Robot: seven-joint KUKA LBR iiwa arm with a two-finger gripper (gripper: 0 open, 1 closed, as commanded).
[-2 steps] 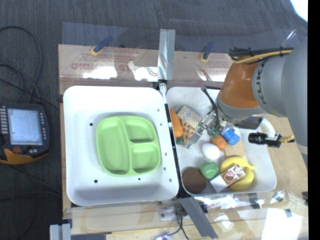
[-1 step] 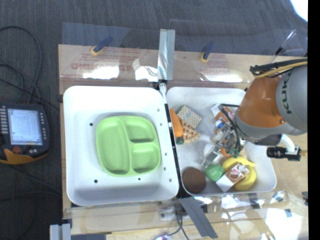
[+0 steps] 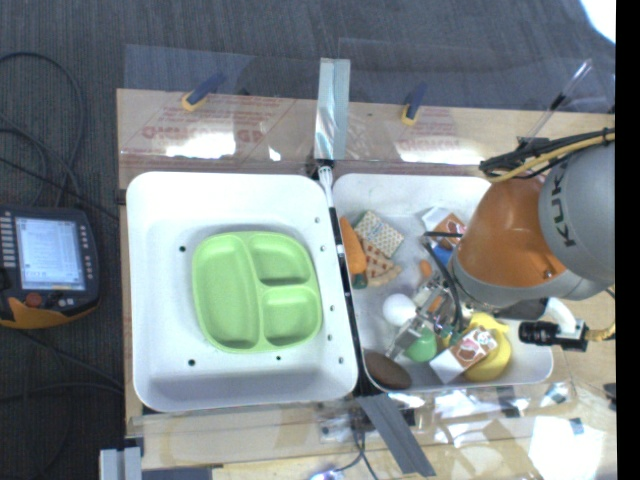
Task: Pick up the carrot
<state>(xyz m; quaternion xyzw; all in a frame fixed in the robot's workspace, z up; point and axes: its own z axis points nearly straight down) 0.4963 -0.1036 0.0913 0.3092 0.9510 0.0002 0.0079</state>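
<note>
The carrot (image 3: 350, 251) lies along the right bin's (image 3: 540, 373) 9 o'clock wall, well apart from the gripper (image 3: 420, 330) at 5 o'clock of it. Whether the jaws are wide or narrow, I cannot tell. The carrot looks light, stiff and smooth; grip mid-length, across its width.

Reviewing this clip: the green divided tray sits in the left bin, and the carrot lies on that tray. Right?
Not quite. The camera view shows the green divided tray in the left bin, but the carrot lies in the right bin, against the wall between the bins.
</note>
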